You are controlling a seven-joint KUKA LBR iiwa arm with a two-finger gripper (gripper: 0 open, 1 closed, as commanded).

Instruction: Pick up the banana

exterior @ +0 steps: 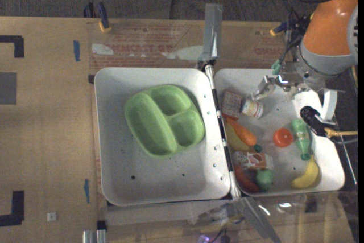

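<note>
One banana [306, 174] (lower right) sits against the bin wall [340, 171], risking a slipped grasp; gripper [267, 86] state unclear.

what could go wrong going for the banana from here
The banana lies in the near right corner of the right bin, close to its wall, so the fingers may strike the rim. A green bottle lies just above the banana and could get nudged or grabbed instead. The gripper sits at the bin's far side, so its path may cross the orange ball.
</note>
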